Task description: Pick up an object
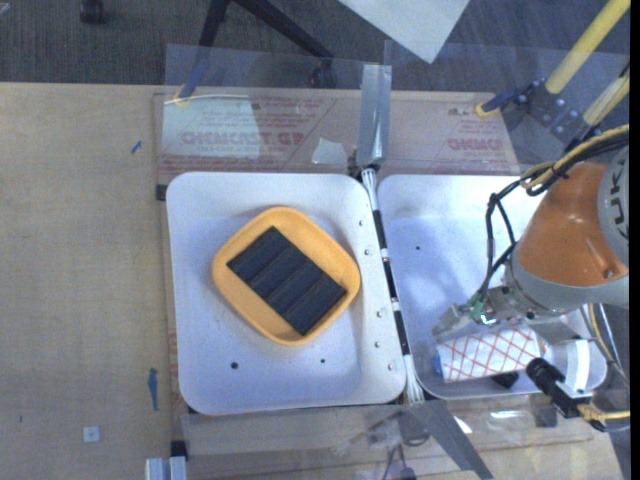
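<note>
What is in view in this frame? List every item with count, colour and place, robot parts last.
yellow dish: 1, yellow-orange rim with a dark ribbed centre, middle of the left bin
checked object: 1, white with a red grid pattern, lying at the near edge of the right bin, under the arm
bins: 2, white, side by side on the bench
bench: 1, light wood, under both bins
office chair base: 1, black, on the floor at top left
arm: 1, grey with an orange band, over the right bin
gripper: 1, dark, low in the right bin just above the checked object
</note>
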### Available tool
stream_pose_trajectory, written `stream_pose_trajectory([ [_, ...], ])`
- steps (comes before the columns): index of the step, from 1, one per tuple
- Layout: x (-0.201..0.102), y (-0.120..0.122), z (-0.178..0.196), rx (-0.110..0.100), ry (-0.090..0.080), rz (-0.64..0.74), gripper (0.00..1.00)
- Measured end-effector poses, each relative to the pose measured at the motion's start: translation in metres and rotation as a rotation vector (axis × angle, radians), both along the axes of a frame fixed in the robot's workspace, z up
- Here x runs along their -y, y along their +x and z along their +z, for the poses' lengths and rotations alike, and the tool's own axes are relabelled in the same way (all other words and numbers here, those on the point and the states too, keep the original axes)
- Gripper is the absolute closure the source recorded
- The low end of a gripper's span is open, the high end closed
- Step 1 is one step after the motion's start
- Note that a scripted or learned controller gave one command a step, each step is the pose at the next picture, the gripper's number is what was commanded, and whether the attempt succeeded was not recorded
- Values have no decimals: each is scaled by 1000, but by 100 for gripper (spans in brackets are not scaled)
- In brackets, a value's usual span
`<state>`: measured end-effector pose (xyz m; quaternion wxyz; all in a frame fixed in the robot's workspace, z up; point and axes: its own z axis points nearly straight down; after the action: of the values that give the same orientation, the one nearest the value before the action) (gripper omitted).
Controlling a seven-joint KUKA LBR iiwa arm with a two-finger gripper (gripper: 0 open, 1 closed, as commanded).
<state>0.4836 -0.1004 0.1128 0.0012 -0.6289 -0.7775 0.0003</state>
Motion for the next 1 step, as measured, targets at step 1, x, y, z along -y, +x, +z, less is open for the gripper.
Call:
stream_pose_trajectory([
  [1,-2,3,-24,5,2,-108,0],
])
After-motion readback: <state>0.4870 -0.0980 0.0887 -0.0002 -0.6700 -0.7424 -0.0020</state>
